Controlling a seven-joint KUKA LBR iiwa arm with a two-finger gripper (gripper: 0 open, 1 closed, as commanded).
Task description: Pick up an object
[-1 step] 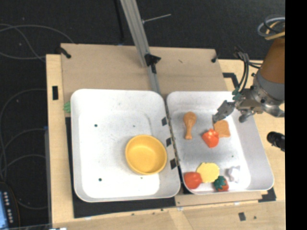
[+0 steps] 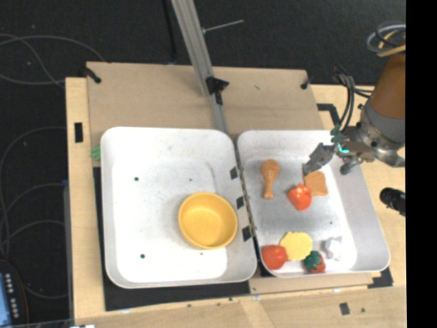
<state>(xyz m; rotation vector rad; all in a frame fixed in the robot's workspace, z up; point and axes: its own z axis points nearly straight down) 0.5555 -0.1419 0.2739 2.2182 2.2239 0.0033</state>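
Observation:
The right bin (image 2: 355, 210) holds several toy foods. A tan drumstick (image 2: 270, 178) lies near its left side, with a red pepper-like piece (image 2: 299, 197) and an orange-tan slice (image 2: 316, 183) in the middle. My gripper (image 2: 326, 168) hangs just above the slice at the bin's upper right. Its fingers (image 2: 315, 160) are spread open, with nothing between them. Along the bin's front edge lie a yellow piece (image 2: 295, 246), a red piece (image 2: 274, 256), a small green-and-red piece (image 2: 314, 262) and a small white piece (image 2: 332, 247).
A yellow bowl (image 2: 207, 219) sits in the left bin (image 2: 136, 162), near the divider. A grey metal post (image 2: 198, 46) slants up from between the bins at the back. Cables hang by the arm (image 2: 390, 94) at the right.

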